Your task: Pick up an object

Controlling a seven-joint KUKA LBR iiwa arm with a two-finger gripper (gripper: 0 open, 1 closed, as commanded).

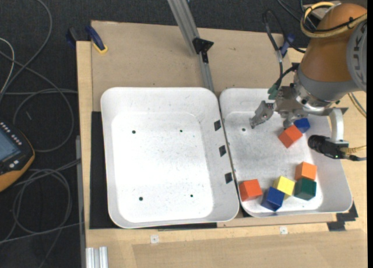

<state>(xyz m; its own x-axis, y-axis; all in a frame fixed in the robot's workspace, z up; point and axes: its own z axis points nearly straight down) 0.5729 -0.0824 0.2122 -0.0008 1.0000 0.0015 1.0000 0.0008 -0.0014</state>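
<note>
My gripper (276, 120) hangs over the far part of the right bin (256, 150) with its fingers spread open and nothing between them. An orange-red block (290, 136) lies just in front of it, and a blue block (302, 125) sits beside that, partly hidden under the wrist. Along the bin's near edge lie an orange block (251, 189), a blue block (272, 198), a yellow block (285, 185), a green block (305, 189) and another orange block (306, 170).
The left bin (163, 156) stands beside the right one, and a ridge with black clips (223, 150) divides them. A metal pole (186, 22) slants up behind the bins. Cables and a handheld controller (11, 153) lie on the floor to the left.
</note>
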